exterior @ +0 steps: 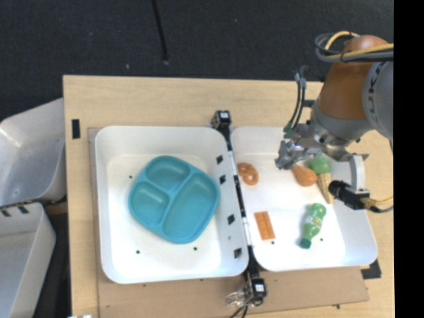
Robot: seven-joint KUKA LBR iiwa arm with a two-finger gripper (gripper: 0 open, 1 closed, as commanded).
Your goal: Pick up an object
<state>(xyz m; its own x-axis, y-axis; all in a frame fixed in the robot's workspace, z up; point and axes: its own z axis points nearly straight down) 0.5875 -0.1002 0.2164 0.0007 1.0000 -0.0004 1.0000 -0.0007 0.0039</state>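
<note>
Progress looks slight from where I stand: nothing appears lifted yet, and every object I can see lies on the floor of the right bin point(358, 244). The gripper point(291, 155) hangs low over that bin's far side, near its middle, with the grey and orange arm point(348, 88) bulking above it. Whether it is spread or closed I cannot tell; the wrist hides too much. Just beside it sits an orange rounded piece point(305, 175) with a green bit point(320, 165) touching it, close enough that I judge this the likely target, though contact is unclear. A small pretzel-like ring point(248, 173) lies by the bin's left wall, an orange bar point(264, 225) nearer the front left, a green bottle point(312, 225) toward the front. The left bin point(119, 257) carries a blue divided plate point(174, 199). Grasp and lift both remain.
</note>
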